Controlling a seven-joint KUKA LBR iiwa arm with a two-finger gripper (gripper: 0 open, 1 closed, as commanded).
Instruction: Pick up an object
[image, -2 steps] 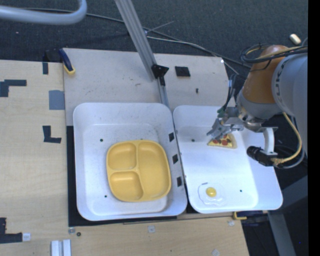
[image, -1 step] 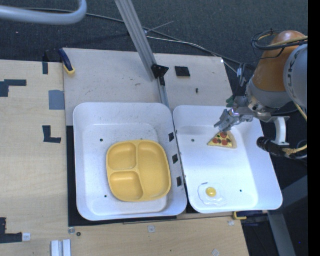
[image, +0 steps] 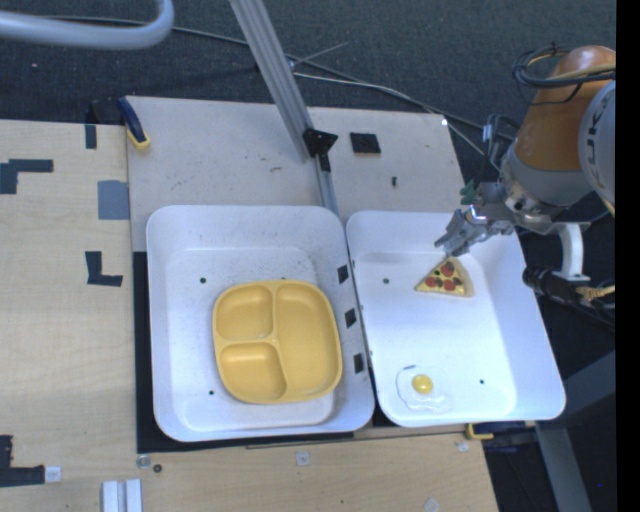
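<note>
Seen from above at a slant: two shallow white bins side by side on a pale counter (image: 240, 150). In the left bin (image: 180, 260), toward its lower middle, a yellow divided plate (image: 277, 340) with three compartments, lying flat, nothing visible in any of them. In the right bin (image: 500, 330), a toy pizza slice (image: 446, 279) in the upper part, its point toward the top of the frame, and a toy fried egg (image: 420, 388) near the lower edge, well apart from the slice. Reaching in from the upper right of the frame, a grey arm with an orange band (image: 555, 110), its claw (image: 455, 238) poised just above the tip of the pizza slice. Fingers dark and small against the white bin; impossible to tell how far apart, or whether touching the slice. Nothing seen held between them. Pizza slice flat on the bin floor. Across the upper middle of the frame, a slanted metal bar (image: 285, 85) ending at a black bracket above the gap between the bins. At upper left of the counter, a blue-and-yellow clamp (image: 133, 124); nearby, a small black square (image: 365, 143) on the counter top.
</note>
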